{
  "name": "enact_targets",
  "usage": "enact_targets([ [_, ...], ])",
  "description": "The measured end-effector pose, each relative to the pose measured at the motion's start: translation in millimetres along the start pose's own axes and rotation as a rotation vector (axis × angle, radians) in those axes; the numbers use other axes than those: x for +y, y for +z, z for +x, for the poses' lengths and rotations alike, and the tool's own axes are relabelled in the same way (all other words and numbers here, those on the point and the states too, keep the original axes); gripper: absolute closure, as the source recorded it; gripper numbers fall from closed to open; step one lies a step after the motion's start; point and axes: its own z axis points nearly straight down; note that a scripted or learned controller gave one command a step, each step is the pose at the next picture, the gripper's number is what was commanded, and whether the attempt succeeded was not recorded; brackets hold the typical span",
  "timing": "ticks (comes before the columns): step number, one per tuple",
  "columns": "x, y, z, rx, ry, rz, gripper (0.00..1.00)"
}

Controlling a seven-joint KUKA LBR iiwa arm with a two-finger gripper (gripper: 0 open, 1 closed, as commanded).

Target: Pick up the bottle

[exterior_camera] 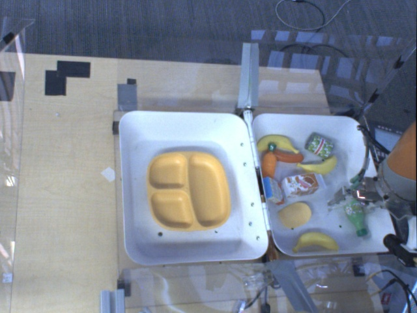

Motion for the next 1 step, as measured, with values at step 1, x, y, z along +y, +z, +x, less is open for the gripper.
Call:
enact_targets([
  [1,1.8,-11.0,0.0,-0.001,-0.002,-0.005,1.00],
])
